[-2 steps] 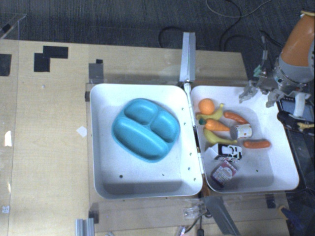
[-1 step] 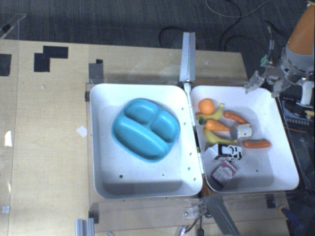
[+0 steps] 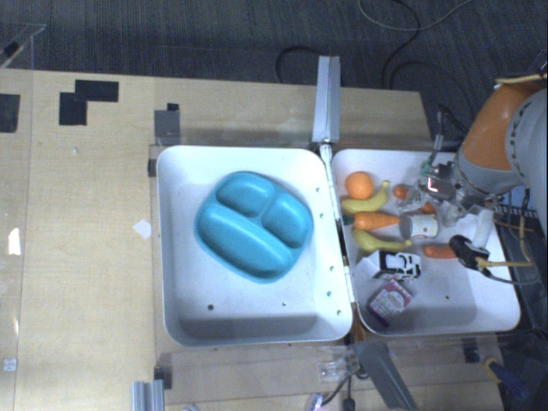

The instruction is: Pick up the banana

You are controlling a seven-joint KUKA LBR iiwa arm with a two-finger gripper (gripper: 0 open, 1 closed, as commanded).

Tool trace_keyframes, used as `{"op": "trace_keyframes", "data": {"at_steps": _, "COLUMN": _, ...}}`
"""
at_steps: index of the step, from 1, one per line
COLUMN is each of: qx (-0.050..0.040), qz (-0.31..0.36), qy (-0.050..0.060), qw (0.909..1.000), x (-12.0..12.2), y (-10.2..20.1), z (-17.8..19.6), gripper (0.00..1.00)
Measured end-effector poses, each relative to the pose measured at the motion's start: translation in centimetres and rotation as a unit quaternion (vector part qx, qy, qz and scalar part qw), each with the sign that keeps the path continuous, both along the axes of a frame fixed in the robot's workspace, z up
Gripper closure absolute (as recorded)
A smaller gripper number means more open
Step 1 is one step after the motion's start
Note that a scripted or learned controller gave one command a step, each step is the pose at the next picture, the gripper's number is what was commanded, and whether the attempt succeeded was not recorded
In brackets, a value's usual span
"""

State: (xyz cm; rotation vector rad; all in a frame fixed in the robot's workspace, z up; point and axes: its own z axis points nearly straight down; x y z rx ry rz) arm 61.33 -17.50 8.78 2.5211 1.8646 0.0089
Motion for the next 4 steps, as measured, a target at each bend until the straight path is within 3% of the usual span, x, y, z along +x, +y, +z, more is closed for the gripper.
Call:
{"op": "trace_keyframes", "data": {"at_steps": 1, "qx": -0.0002, "qz": 0.001, "qy": 0.001, "qw": 1.0, "x": 0.6, "y": -2.0, "z": 7.5, "gripper": 0.0}}
{"op": "trace_keyframes", "data": {"at_steps": 2, "qx": -0.0067, "qz": 0.082, "qy": -0.008, "qw": 0.9966, "x": -1.9, "y": 4.8, "z": 1.8, "gripper": 0.0}}
{"op": "trace_keyframes", "data": {"at_steps": 3, "qx": 0.0017, "qz": -0.139, "qy": -0.001, "qw": 0.9904, "x": -0.1, "y": 9.0, "z": 0.0, "gripper": 0.0}}
{"op": "trace_keyframes", "data": {"at_steps": 4, "qx": 0.0014, "qz": -0.12, "qy": 0.001, "qw": 0.9928, "x": 0.4, "y": 11.3, "z": 9.8, "gripper": 0.0}}
